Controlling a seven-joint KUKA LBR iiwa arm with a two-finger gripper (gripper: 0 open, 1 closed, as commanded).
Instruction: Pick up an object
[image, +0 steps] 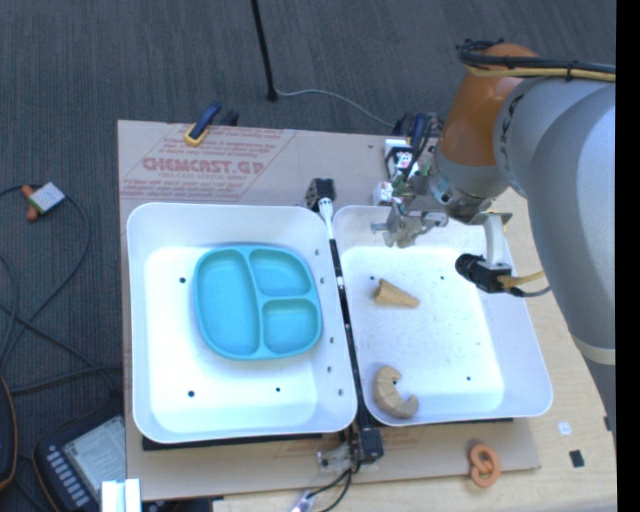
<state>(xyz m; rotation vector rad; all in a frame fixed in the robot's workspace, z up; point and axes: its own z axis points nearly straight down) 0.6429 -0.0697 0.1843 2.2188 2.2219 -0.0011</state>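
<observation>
Table (200, 165): brown board carrying two white bins, set on dark grey carpet with cables at frame left. Left bin (160, 400) holds a blue divided plate (258, 302). Right bin (520, 380) holds a cone (396, 295) at centre and a croissant (394, 392) at lower left. End effector (403, 232) hovers over the right bin's upper edge; finger state cannot be determined.

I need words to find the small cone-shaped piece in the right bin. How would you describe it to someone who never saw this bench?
Start at the right white bin, the one without the blue divided plate. Near its middle, slightly toward the far wall, lies a small tan cone, tipped on its side. Its neighbour, a curved tan croissant-like piece, sits at the near edge and is bent, while the cone is straight and pointed.
</observation>
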